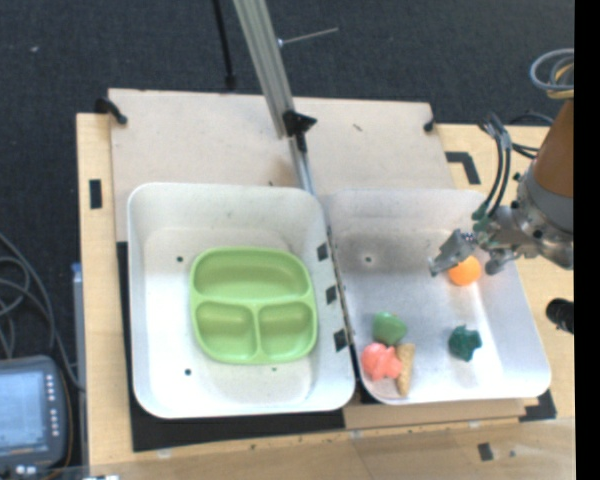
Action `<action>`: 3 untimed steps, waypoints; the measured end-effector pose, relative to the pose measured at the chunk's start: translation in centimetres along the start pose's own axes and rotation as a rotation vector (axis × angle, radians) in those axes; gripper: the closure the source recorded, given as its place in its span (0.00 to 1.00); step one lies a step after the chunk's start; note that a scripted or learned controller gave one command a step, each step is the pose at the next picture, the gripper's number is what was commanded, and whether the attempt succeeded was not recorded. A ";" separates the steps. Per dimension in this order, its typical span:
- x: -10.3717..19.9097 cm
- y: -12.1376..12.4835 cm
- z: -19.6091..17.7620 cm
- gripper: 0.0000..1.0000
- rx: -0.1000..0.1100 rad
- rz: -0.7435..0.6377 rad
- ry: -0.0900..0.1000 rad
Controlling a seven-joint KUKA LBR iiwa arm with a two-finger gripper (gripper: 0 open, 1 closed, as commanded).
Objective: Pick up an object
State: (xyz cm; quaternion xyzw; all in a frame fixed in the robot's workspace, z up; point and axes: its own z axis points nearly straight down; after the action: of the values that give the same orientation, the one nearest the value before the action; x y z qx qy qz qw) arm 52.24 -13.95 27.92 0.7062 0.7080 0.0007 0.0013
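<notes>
Your gripper (464, 263) is hovering at the orange ball (465, 273), fingers apart; next you're closing them and lifting.

1. A green divided plate (252, 304) with three compartments is seen lying flat in the left white bin (150, 218)
2. The right white bin (520, 358) is set just beside the left one, their inner walls touching
3. Both bins are borne by a pale wooden bench (270, 128)
4. A slanted metal rail (265, 53) is seen rising from the bench's rear toward the top edge
5. A grey screen device (18, 408) is placed at the lower left on dark carpet (60, 28), with black cables (10, 268) nearby
</notes>
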 end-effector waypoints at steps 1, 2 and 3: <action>0.0 0.0 0.0 0.00 0.000 0.002 0.000; 0.0 -0.3 4.2 0.00 0.003 0.003 0.000; -0.1 -0.5 10.5 0.00 0.007 0.003 0.001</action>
State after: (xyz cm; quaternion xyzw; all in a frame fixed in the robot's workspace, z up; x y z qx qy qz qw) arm 51.74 -14.04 17.42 0.7073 0.7069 -0.0014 -0.0012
